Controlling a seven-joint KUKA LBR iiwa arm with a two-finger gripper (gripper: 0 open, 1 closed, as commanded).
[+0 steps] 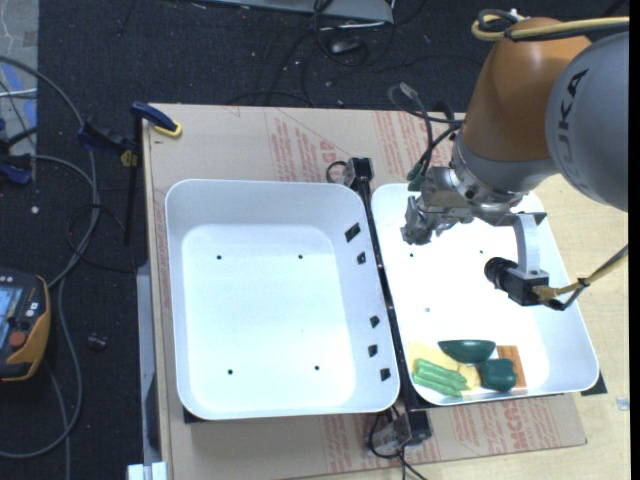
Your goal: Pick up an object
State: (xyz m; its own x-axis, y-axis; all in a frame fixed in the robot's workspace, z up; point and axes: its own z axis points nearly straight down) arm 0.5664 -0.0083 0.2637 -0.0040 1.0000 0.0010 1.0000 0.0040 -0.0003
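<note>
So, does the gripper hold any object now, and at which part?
Nothing is held: the two-finger gripper hangs over bare floor of the right white bin, far from the green objects at its near edge.

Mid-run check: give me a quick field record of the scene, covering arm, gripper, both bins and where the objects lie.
arm: reaches in from the right, over the right bin
gripper: above the right bin's far left part, nothing seen in it
left bin: white, bare floor
objects: clustered at right bin's near edge
items: dark green bowl-like piece, light green ridged piece, dark green block, yellow flat piece, orange piece
gap: objects lie apart from gripper
</note>
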